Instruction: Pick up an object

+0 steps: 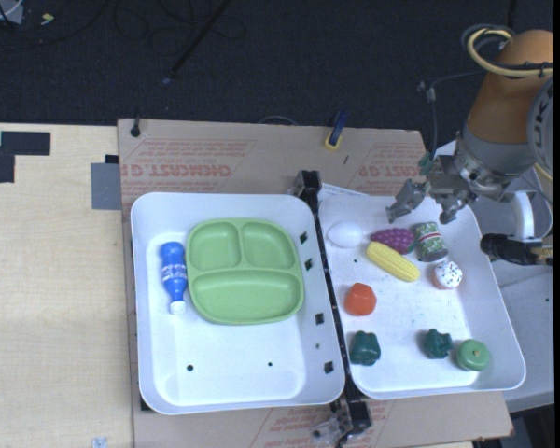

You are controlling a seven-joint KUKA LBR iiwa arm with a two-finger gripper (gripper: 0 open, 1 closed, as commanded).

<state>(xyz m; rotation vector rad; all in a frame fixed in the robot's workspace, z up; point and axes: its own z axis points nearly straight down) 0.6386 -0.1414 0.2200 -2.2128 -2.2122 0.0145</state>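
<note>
My gripper [422, 211] hangs over the back of the right bin [504, 329], open, with nothing between its fingers. Just below it lie a purple bunch of grapes [393, 240], a small green-labelled can [430, 242] and a yellow corn cob [393, 261]. A white egg [345, 234] sits to the left of these. A white spotted ball [447, 274] rests right of the corn. Nearer the front are an orange-red tomato [359, 299], a dark green pepper [364, 347], a teal toy [437, 343] and a green apple [472, 355].
The left bin [159, 362] holds a green divided plate [245, 271] and a blue bottle [173, 276] lying beside it. A black clamp [308, 185] joins the bins at the back. Cardboard [215, 157] lies under both bins.
</note>
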